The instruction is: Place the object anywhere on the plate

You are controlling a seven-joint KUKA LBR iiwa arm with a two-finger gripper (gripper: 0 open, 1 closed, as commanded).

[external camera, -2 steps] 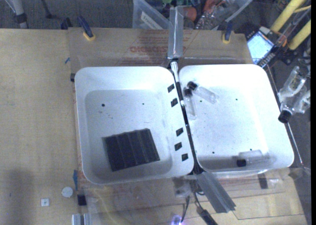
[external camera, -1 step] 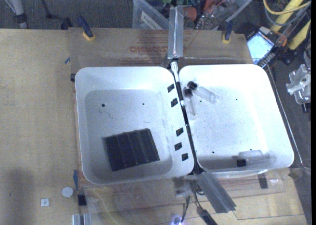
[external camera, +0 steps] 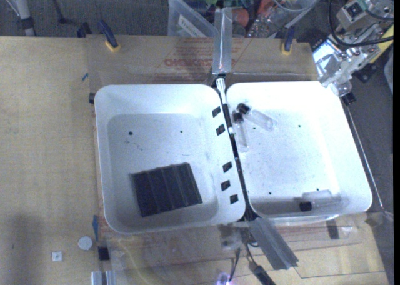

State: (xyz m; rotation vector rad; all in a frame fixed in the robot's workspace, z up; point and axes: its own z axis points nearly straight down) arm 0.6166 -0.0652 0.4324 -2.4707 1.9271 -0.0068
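Arm at upper right, gripper point(external camera: 337, 77) angled down-left

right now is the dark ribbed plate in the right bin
No, the dark ribbed plate lies on the floor of the left bin, while the right bin holds small clear objects.

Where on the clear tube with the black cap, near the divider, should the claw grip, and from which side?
Probably the clear body, mid-length, coming straight down from above: the tube lies flat, and its black cap sits close to the divider wall, leaving little room there.
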